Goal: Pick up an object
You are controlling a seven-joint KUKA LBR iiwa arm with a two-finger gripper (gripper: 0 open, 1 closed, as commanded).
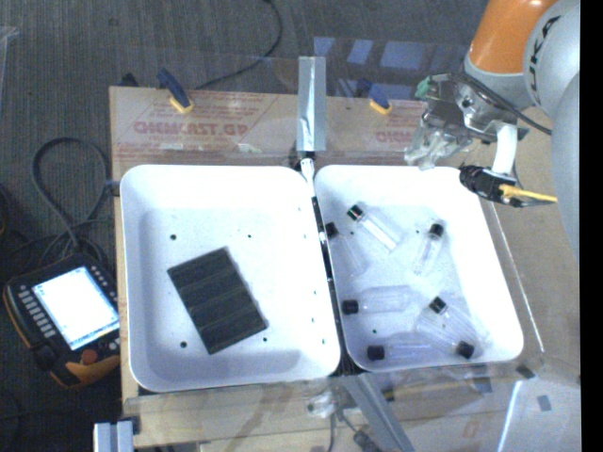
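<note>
- the gripper hangs over the far rim of the right bin, near that bin's far right corner; whether it is released or clenched i cannot tell, and nothing can be made out in its grasp.
- the arm enters from the upper right, its orange band sitting above the grey wrist.
- just beside the gripper, to its right, a small black part with a yellow tip sticks out over the bin's edge.
- inside the right bin lie several clear bottles with black caps, all on their sides and scattered:
- one bottle lies slantwise closest to the gripper, in the far left part of the bin;
- another lies near the middle;
- a third rests toward the left wall;
- two more and lie along the near side.
- the left bin holds a dark ribbed slab, lying flat and askew.
- a handheld screen sits on the floor left of the bench.
</note>
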